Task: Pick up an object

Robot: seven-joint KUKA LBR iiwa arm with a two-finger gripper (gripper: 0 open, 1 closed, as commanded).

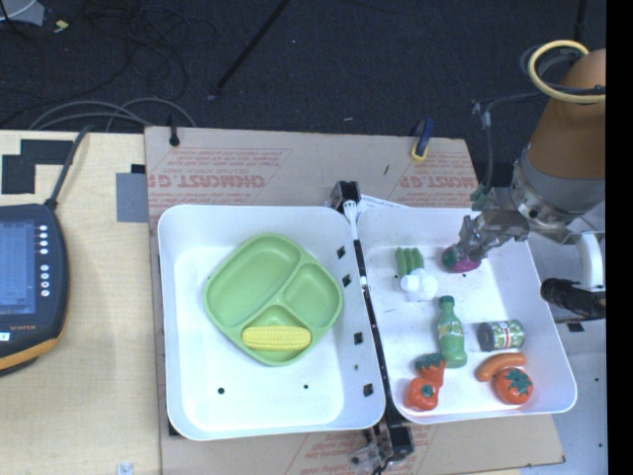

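Red print is showing upside down on the cardboard sheet (pixel 247 171) under the bins, reading roughly "CHEMCAST"; the label on the small can (pixel 501 335) is staying too blurred to read.

We look from one fixed camera set above the bench, tilted so that we see down on both bins at a slant. The left bin (pixel 188 364) and the right bin (pixel 554 364) lie side by side across the lower middle of our frame, with the cardboard sheet (pixel 297 171) under them and dark floor (pixel 297 57) running along the top. The arm (pixel 569 127) comes in from our right. We sit far enough back to take in both bins whole, plus a strip of wooden table (pixel 99 364) at the left
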